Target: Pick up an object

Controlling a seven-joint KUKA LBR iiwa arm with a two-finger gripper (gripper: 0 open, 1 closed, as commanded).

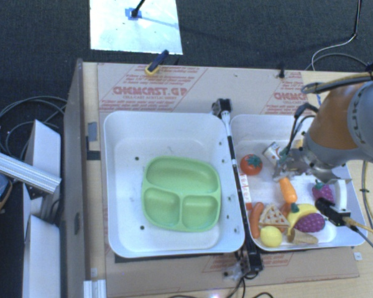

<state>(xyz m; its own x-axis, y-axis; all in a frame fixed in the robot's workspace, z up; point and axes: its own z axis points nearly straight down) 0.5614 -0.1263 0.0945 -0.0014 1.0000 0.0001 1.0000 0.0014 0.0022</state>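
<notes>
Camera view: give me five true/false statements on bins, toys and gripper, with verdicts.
1. The green tray lies in the left bin. True.
2. The tomato sits in the left bin. False: it is in the right bin, near the divider.
3. The gripper is over the right bin, just above the carrot. True.
4. The tray's compartments hold toy food. False: they are bare; the toys are all in the right bin.
5. The lemon lies at the right bin's far edge. False: it is at the near edge, beside the waffle.
</notes>
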